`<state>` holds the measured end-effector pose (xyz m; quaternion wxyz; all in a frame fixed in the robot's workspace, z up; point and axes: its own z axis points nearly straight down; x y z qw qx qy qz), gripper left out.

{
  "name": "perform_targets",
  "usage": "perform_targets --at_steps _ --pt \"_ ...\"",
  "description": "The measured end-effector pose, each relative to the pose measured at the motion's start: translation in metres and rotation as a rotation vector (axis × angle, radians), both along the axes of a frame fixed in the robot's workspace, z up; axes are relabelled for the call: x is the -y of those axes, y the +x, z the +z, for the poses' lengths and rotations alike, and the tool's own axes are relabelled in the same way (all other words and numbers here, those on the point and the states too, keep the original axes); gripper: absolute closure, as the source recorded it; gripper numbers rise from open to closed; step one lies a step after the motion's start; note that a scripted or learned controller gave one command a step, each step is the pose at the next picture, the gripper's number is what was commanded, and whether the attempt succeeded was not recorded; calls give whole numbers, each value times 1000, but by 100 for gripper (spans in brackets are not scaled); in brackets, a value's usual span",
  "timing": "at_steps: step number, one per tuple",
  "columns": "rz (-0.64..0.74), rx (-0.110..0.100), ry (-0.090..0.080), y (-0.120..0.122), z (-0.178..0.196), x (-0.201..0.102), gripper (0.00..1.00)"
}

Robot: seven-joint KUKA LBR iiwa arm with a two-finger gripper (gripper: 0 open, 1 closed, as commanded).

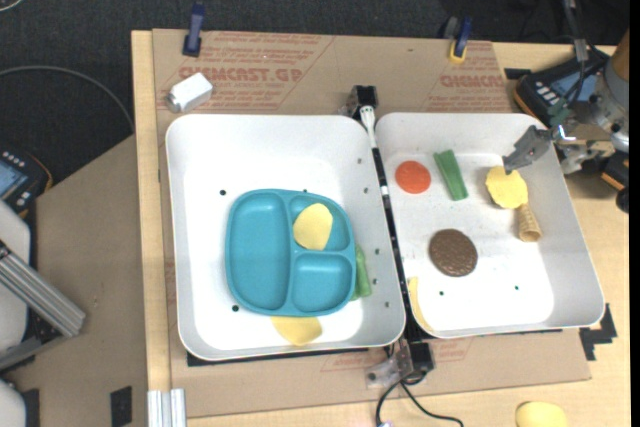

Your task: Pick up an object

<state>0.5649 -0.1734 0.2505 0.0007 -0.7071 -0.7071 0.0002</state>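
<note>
1. Left bin (190, 215): contains a teal divided tray (290, 251). A yellow piece (313, 226) lies in the tray's upper right compartment. A green item (362, 272) rests against the tray's right edge. A second yellow piece (297, 327) lies on the bin floor just below the tray.
2. Right bin (560, 265): contains an orange-red disc (413, 177), a green bar (450, 175) just beside it, a yellow item (506, 187), a tan cone-shaped item (528, 223), and a brown round cookie (453, 253). A pale yellow piece (414, 296) lies at the bin's left wall.
3. Arm pose: the arm enters from the right, above the right bin's upper right corner.
4. End effector (524, 151): positioned just above the yellow item, tilted down and to the left. Finger spacing cannot be determined. No object is visible between the fingers.
5. All candidate objects rest in the bins.
</note>
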Motion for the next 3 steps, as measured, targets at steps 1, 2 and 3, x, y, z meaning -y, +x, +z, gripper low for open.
perform_targets --at_steps 1,2,3 --pt "1 4 -1 1 11 0 100" --pt "6 24 -5 7 186 -39 100" --pt "-6 13 -9 2 247 46 100"
